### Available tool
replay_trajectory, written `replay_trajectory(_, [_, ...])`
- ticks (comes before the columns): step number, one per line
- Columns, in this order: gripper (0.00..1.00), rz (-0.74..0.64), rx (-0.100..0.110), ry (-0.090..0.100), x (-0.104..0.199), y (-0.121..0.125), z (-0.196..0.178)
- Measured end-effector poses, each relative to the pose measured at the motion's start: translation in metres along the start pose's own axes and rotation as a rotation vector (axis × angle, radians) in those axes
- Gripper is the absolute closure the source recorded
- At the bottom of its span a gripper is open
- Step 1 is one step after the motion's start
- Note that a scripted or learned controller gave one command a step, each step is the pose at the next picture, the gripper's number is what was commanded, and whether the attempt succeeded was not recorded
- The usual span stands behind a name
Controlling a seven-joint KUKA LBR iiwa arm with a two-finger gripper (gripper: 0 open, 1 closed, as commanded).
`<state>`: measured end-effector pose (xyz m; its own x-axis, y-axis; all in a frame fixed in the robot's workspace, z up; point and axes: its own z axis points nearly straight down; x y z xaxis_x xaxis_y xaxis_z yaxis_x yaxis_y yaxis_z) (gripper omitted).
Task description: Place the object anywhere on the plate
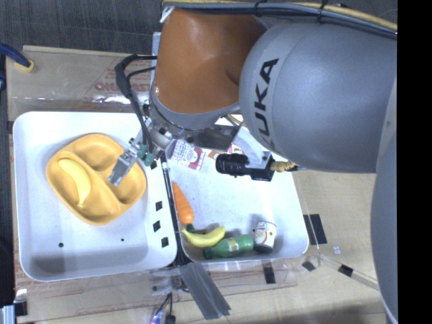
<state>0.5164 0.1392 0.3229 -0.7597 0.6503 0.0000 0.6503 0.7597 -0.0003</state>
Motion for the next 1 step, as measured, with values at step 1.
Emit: replay_trajectory(1, [0.0,0.0,0.0,0.0,0.0,0.0,0.0])
